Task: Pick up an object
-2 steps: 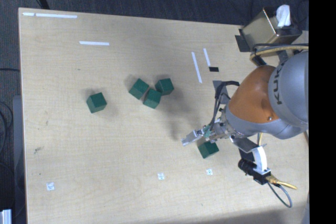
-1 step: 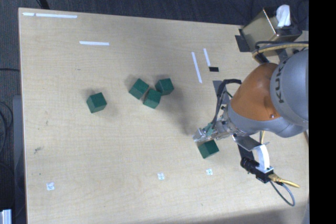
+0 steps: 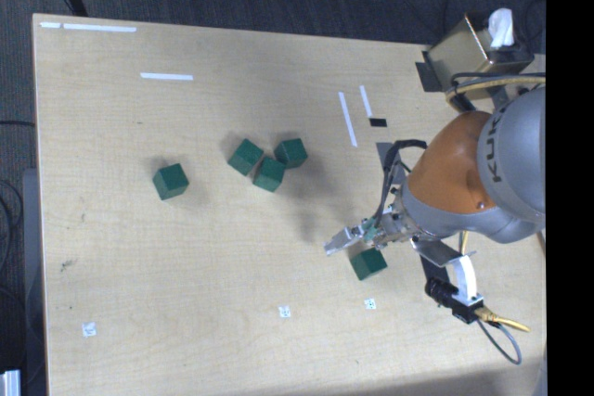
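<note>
Several green cubes lie on the light wooden bench top (image 3: pixel 186 274). One green cube (image 3: pixel 369 263) sits at the lower right, just below and slightly right of my gripper (image 3: pixel 356 239), which hovers low over the bench beside the cube's top edge. The cube rests on the bench and looks apart from the gripper. Three more cubes cluster near the middle: one (image 3: pixel 246 156), one (image 3: pixel 269 173) and one (image 3: pixel 291 152), touching or nearly so. A lone cube (image 3: pixel 171 181) sits further left.
The grey and orange arm (image 3: pixel 464 181) covers the right side. A tan box (image 3: pixel 459 51) stands at the back right. White tape strips (image 3: pixel 347 118) lie behind the gripper, with another strip (image 3: pixel 167 77) at the back left. A cable (image 3: pixel 501 329) trails by the front right.
</note>
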You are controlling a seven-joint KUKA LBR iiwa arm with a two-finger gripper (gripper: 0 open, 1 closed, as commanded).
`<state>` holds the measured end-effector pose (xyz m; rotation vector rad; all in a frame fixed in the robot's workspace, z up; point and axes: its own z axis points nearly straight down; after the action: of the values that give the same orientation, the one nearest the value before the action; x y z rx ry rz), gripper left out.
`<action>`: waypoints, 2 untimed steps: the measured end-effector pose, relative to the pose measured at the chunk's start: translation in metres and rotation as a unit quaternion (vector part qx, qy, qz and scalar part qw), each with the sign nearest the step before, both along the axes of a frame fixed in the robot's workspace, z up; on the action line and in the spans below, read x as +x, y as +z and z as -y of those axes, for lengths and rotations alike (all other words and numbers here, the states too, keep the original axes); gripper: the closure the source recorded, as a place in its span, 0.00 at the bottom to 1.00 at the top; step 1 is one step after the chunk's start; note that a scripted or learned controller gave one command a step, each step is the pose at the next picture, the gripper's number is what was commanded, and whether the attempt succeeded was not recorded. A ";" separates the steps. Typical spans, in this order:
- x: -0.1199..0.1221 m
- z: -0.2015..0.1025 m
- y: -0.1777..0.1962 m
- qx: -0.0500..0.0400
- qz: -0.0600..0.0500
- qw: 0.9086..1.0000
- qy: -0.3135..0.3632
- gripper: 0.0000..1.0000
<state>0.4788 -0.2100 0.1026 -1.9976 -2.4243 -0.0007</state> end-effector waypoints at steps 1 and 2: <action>0.001 0.000 0.010 0.000 0.000 1.000 0.003 1.00; 0.001 0.000 0.010 0.000 0.000 1.000 0.003 0.00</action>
<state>0.4799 -0.2096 0.1124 -1.9903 -2.4303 0.0001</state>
